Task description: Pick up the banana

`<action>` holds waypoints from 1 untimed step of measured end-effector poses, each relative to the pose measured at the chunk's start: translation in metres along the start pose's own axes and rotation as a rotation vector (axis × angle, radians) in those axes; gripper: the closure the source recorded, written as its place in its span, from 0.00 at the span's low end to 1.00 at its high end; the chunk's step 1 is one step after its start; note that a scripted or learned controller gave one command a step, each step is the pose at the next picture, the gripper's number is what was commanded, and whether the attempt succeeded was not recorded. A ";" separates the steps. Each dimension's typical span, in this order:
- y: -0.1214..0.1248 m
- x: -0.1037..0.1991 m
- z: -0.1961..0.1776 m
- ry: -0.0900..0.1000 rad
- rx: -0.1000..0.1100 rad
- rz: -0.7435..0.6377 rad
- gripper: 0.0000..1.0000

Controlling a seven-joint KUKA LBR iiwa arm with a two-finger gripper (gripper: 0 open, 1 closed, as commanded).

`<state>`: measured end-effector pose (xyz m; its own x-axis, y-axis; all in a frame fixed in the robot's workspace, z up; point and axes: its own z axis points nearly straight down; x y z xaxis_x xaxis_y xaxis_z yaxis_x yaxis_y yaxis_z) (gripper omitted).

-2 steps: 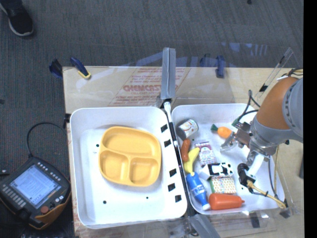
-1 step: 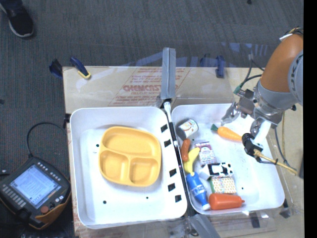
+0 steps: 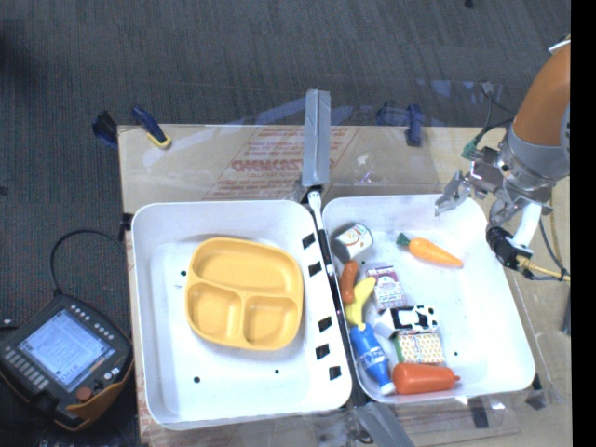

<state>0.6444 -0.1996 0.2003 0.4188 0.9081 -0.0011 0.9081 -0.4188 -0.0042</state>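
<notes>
Pincer: I see the gripper [image 3: 466, 189] hanging over the far edge of the right bin [image 3: 510, 317], near its far right corner; I read its fingers as spread, with nothing between them.
Banana: the banana [image 3: 361, 298], small, curved and smooth yellow, lies against the right bin's left wall, about midway along it.
Neighbours: an orange sausage-shaped toy [image 3: 348, 280] touches it on the wall side, a blue bottle [image 3: 371, 352] lies just toward the near edge, and a small printed carton [image 3: 386, 286] sits just beside it.
Risk: I judge a descent here could strike the wall or pinch a neighbour instead; the banana's glossy curve may slip out.
Other bin: a yellow divided tray [image 3: 245, 291], rigid plastic.
</notes>
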 end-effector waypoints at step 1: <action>-0.055 0.063 0.077 0.000 0.004 -0.090 0.00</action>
<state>0.6204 -0.1192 0.1231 0.3359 0.9419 -0.0003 0.9419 -0.3359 -0.0085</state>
